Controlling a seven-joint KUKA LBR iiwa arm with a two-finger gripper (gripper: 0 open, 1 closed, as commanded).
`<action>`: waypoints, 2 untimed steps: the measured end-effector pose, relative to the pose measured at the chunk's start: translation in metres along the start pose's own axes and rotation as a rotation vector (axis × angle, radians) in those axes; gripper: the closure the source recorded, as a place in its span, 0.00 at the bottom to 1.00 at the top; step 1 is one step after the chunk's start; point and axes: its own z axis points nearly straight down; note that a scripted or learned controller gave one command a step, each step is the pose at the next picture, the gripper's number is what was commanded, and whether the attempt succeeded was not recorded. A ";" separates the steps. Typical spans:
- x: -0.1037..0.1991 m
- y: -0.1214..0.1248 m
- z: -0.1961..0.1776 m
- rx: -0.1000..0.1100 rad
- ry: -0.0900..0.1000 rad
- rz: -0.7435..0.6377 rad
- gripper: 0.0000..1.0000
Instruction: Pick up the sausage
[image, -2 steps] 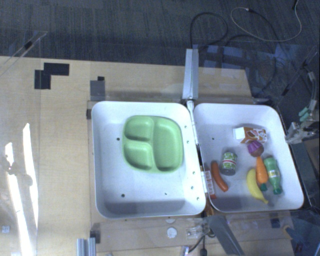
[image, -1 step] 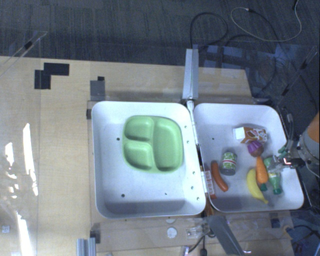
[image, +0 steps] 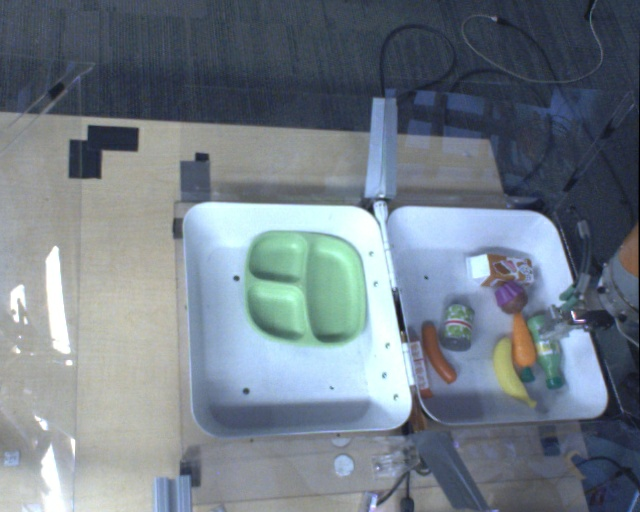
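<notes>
Gripper (image: 572, 312) at the right bin's (image: 560, 240) edge, sausage (image: 438, 352) apart.

Green tray (image: 305, 285), red-orange sausage (image: 438, 352)

Green tray (image: 305, 286), banana (image: 512, 374), carrot (image: 523, 341)

No readable text; label on the small can (image: 458, 324) too blurred.
</notes>
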 end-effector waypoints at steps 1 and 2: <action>0.000 0.003 -0.011 -0.007 -0.002 -0.003 1.00; 0.000 -0.003 0.015 0.005 0.004 -0.523 1.00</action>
